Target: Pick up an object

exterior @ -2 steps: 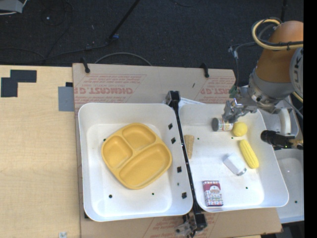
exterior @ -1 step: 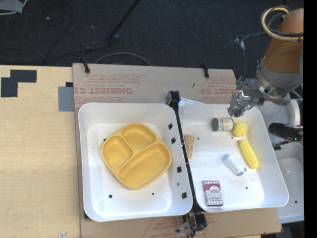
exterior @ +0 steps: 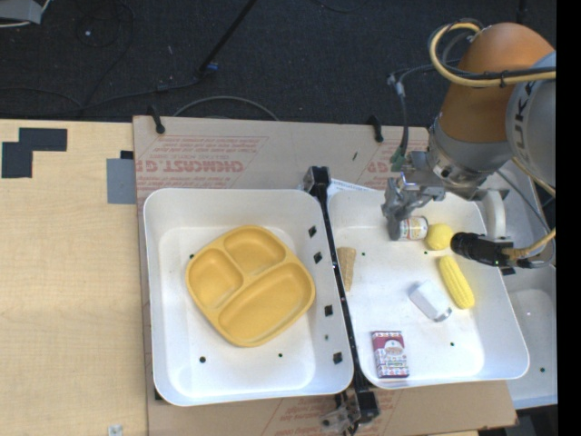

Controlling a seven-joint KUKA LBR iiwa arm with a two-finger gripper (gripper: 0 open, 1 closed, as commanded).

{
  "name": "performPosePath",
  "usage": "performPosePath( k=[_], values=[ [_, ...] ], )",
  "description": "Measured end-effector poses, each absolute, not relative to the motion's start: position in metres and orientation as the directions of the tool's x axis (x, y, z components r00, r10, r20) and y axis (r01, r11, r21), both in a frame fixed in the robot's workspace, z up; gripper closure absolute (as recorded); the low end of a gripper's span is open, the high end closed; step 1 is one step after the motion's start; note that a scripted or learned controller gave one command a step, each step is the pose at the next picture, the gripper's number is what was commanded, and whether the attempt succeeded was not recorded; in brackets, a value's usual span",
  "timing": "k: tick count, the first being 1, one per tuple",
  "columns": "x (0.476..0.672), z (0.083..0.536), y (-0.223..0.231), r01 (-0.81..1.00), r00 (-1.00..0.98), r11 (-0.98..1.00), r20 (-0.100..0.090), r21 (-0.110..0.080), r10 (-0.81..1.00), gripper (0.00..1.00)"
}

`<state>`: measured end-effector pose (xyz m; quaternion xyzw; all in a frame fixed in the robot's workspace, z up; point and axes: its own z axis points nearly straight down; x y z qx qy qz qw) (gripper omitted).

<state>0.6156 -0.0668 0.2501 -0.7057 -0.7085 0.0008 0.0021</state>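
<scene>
Arm [exterior: 495, 80] reaches in from the right, wrist bent downward. Pincer [exterior: 406, 227] (finger state cannot be determined) sits low over the right bin [exterior: 508, 361], a small jar [exterior: 417, 229] directly beside it.

The end effector [exterior: 406, 218] covers part of a small jar [exterior: 416, 229], whose label is too small to read.

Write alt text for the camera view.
A grey-and-orange robot arm's gripper is down at the far edge of the right bin, at a small jar. That bin also holds a lemon, corn cob and red box; the left bin holds a yellow divided tray.
</scene>
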Motion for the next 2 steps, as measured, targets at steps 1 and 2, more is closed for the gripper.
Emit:
performPosePath(
  k=[1,2],
  values=[
    [0.619,0.236,-0.020,1.000,-0.004,0.004,0.001,-0.005,1.000,1.00],
    [0.623,0.242,0.039,1.000,-0.005,0.005,0.002,-0.002,1.000,1.00]
  ],
)
